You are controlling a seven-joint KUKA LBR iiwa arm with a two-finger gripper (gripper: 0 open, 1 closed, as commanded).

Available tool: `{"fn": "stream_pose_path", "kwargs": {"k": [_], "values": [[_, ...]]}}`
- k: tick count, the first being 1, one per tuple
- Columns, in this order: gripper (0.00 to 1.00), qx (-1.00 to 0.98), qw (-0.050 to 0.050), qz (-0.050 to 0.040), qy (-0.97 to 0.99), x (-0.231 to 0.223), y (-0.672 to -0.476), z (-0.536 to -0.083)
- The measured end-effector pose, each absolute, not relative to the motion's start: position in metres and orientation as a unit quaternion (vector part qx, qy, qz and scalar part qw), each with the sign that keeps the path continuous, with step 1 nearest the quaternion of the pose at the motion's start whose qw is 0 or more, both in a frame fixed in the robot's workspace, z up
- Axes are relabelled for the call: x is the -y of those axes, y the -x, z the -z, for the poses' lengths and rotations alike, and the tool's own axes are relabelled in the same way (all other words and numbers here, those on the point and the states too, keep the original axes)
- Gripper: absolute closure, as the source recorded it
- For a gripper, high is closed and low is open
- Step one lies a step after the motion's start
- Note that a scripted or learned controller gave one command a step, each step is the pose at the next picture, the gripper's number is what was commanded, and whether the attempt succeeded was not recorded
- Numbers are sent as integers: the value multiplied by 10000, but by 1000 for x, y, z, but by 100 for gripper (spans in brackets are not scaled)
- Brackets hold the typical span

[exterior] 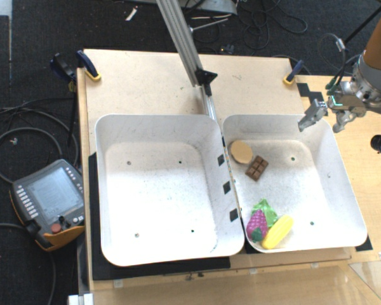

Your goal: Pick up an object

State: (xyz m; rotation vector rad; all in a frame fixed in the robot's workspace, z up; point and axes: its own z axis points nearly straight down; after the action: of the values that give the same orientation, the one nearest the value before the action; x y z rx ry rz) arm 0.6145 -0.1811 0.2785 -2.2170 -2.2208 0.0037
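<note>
In the right bin (333,170) lie a round tan disc (241,151), a brown chocolate-bar piece (257,168), a purple grape bunch with green leaves (259,220) and a yellow corn-like piece (278,232). My gripper (325,119) hangs over the bin's far right rim, well above and to the right of the disc. Its two fingers stand apart with nothing between them.
The left bin (108,170) sits beside the right one on the wooden bench. A slanted metal pole (181,33) runs from the top down to the divide between the bins. Yellow clamps (92,75) mark the bench's far corners. A teach pendant (47,199) lies at the left.
</note>
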Motion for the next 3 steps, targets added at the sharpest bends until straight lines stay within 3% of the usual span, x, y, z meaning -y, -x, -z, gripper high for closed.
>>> {"fn": "stream_pose_path", "kwargs": {"k": [1, 3], "values": [[0, 7083, -2, -3, 7059, 181, -615, -281], [0, 7067, 29, -20, 7075, 180, -608, -176]]}}
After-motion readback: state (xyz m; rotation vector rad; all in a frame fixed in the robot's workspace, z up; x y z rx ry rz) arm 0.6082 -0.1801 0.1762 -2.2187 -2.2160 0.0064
